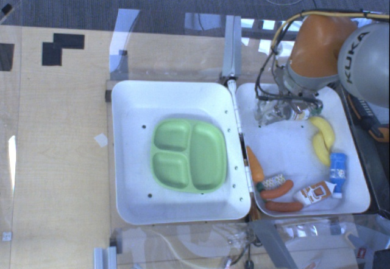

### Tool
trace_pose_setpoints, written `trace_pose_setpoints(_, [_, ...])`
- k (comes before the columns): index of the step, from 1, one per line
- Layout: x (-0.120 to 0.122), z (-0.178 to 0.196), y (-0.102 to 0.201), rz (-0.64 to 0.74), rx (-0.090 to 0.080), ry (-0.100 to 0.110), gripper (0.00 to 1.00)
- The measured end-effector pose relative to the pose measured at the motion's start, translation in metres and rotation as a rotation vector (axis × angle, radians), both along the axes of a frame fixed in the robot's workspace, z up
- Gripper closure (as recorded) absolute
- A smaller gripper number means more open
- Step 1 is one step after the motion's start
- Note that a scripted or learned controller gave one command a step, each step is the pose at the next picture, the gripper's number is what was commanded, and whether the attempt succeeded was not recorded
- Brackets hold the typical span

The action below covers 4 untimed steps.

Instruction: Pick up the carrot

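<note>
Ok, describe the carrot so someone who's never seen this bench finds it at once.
Of the two white bins, take the right bin, the one the arm reaches into. The carrot lies along its left wall, near the front. It is the plain orange tapered piece; the two sausages beside it are redder and blunt at both ends, and the banana is yellow.
</note>
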<state>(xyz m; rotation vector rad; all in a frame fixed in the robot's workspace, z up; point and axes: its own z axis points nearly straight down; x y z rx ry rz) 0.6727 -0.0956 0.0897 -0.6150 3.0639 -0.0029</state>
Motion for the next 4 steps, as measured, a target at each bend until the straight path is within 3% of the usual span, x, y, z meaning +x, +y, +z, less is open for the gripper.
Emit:
trace_pose_setpoints(1, [0.004,0.015,0.001,-0.003,0.002,-0.015,1.00])
trace_pose_setpoints(2, [0.001,0.001,-0.038,0.172,-0.004,-0.003,1.00])
trace_pose_setpoints(3, [0.000,0.000,-0.013,0.555,-0.009,0.000,1.00])
trace_pose_setpoints(4, [0.000,0.000,0.000,0.848,-0.014,-0.002,1.00])
